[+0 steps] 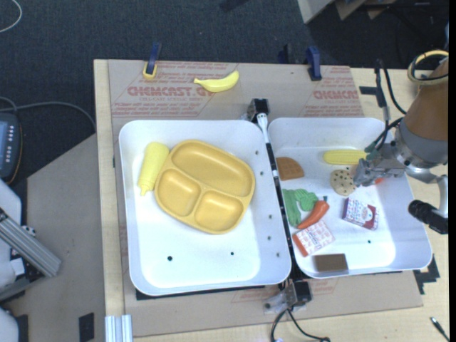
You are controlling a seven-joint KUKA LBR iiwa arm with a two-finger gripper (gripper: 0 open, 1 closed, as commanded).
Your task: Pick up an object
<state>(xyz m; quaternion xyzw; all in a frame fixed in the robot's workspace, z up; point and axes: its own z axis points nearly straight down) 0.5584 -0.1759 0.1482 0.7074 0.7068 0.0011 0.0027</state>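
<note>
My gripper (365, 174) hangs low over the right bin (385, 258), at its upper right. It sits right beside a round chocolate-chip cookie (343, 181) and just below a yellow corn cob (343, 157). A small red piece shows at the gripper's right side. Other toys in this bin: a brown bread slice (289, 167), a green leafy piece (299, 204), an orange-red carrot (313, 214), a red and white packet (313, 238), a dark red packet (359, 213) and a brown block (330, 263).
The left bin (192, 262) holds a yellow divided plate (203, 185) and a yellow bottle (150, 166). A banana (218, 83) lies on the board behind the bins. Blue clamps (151, 60) hold the board's back edge. A black divider (272, 184) runs between the bins.
</note>
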